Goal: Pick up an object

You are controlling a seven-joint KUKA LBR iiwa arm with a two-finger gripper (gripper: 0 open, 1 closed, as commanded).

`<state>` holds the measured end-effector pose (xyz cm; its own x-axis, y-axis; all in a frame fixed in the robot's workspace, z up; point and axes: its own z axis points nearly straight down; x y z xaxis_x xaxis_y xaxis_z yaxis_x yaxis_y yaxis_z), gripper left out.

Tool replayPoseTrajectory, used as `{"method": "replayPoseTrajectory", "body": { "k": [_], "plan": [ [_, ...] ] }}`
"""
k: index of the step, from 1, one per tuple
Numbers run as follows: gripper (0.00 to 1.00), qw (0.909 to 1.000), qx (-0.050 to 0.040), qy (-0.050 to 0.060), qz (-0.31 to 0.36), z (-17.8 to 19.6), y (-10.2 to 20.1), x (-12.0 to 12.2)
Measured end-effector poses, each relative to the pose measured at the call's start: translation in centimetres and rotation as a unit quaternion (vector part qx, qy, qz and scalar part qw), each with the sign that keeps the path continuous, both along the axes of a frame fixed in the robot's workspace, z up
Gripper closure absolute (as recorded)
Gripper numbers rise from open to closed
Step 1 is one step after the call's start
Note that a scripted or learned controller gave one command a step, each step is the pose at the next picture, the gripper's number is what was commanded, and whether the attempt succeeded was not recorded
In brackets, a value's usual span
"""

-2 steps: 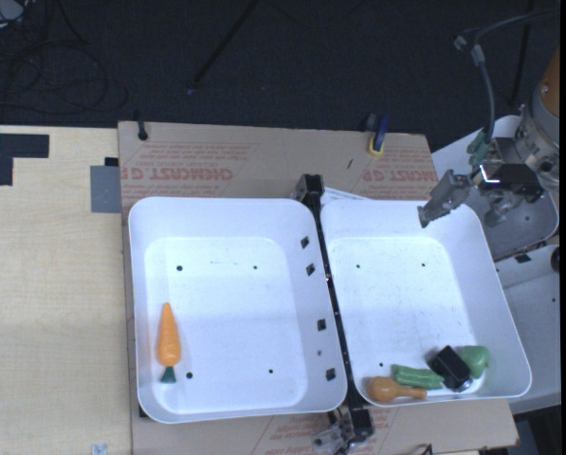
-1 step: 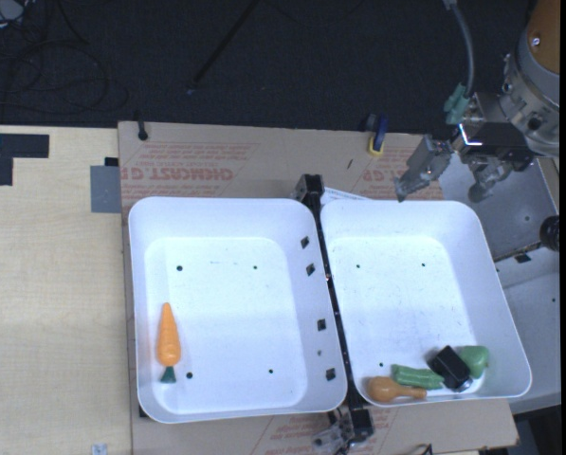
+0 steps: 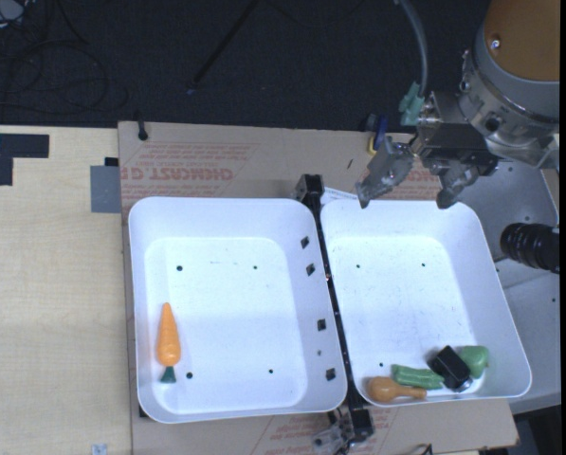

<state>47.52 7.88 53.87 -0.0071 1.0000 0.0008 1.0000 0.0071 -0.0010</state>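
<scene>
White bins: two shallow bins are being shown side by side on the bench, the left bin (image 3: 145,254) and the right bin (image 3: 496,282), touching along a black middle divider.
Progress: nothing is being held, so the pick is judged as not yet begun; choosing a thing, descending, closing and lifting are all judged as left to do.
Gripper state: the gripper (image 3: 408,197) is being held open, its two fingers spread well apart with nothing between them.
Arm pose: the grey arm with its orange band (image 3: 524,22) is being reached in from the right, the wrist tilted so that the fingers are pointing down and toward the far rim of the right bin. The fingertips are being held above that rim, well apart from every object.
Task things, right bin: a small cluster is lying in the near right corner. A green piece (image 3: 474,357), a black block (image 3: 449,366), a second green piece (image 3: 415,376) and an orange pear-shaped toy (image 3: 392,390) are packed close, touching or overlapping; exact contacts cannot be told.
Task thing, left bin: an orange carrot (image 3: 168,336) with a small green end is lying alone near the near left corner, clear of the walls.
Judgement: the lone carrot is judged the easier grasp; the cluster is crowded against the bin wall, and a slip is being risked there.
</scene>
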Motion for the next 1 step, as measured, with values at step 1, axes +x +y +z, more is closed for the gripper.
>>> {"method": "replayPoseTrajectory", "body": {
  "k": [1],
  "plan": [
    [1.0, 1.0, -0.0014, 0.003, 0.0, 0.83, -0.14, 0.1]
  ]
}}
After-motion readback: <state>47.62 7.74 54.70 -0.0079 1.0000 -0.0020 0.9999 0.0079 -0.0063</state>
